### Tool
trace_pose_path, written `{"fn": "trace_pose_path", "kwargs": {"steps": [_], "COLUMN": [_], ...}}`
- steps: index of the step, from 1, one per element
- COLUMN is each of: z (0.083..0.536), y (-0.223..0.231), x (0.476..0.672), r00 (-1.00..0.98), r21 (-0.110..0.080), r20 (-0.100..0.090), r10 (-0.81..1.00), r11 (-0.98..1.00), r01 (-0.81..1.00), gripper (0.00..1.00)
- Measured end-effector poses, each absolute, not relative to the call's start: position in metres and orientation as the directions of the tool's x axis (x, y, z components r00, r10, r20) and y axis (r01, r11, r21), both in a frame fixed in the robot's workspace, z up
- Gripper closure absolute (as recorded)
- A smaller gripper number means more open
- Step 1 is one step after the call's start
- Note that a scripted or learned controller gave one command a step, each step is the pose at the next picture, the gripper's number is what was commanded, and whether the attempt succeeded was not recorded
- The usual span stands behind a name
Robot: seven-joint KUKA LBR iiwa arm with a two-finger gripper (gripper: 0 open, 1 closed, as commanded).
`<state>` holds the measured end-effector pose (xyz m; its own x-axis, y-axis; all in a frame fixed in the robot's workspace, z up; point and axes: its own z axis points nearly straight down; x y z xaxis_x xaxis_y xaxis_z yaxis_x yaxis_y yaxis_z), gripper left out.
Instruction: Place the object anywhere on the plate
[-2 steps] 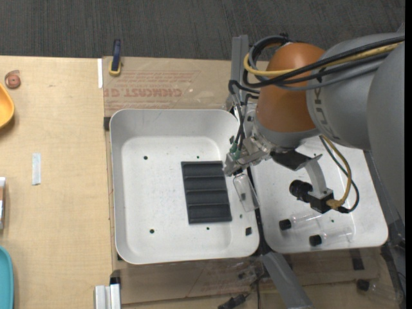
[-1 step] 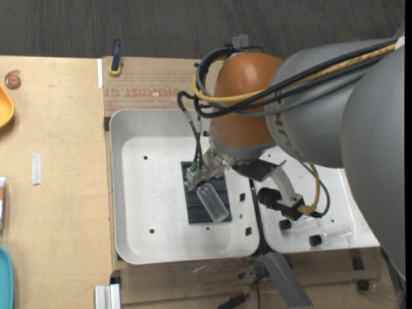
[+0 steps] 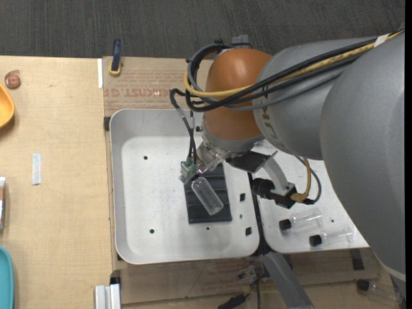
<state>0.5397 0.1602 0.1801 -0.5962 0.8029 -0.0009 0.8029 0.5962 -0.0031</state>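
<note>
A dark, ribbed rectangular plate (image 3: pixel 215 211) lies flat in the left bin (image 3: pixel 138 192), near its right wall. A small clear cylindrical object (image 3: pixel 208 195) rests tilted over the plate's upper middle. My gripper (image 3: pixel 193 171) hangs just above and to the left of this clear object, at the plate's top-left corner. The orange wrist band (image 3: pixel 235 95) and grey arm cover the bin's upper right. Whether the clear object touches the gripper is hidden from this angle.
The right bin (image 3: pixel 335 237) holds a clear bottle-like item (image 3: pixel 308 223) and small black caps (image 3: pixel 284 224). The arm's bulk covers most of that bin. A wooden table with an orange bowl (image 3: pixel 5 111) lies to the left.
</note>
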Motion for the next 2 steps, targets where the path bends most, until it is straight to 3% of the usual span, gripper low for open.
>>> {"fn": "trace_pose_path", "kwargs": {"steps": [1, 2], "z": [0.1801, 0.1882], "y": [0.1602, 0.1584], "x": [0.5398, 0.5403], "r00": [-0.596, -0.594], "r21": [-0.003, -0.005], "r20": [-0.001, -0.001], "r10": [0.803, 0.804], "r11": [0.596, 0.594], "r01": [0.803, 0.804], "gripper": [0.00, 1.00]}}
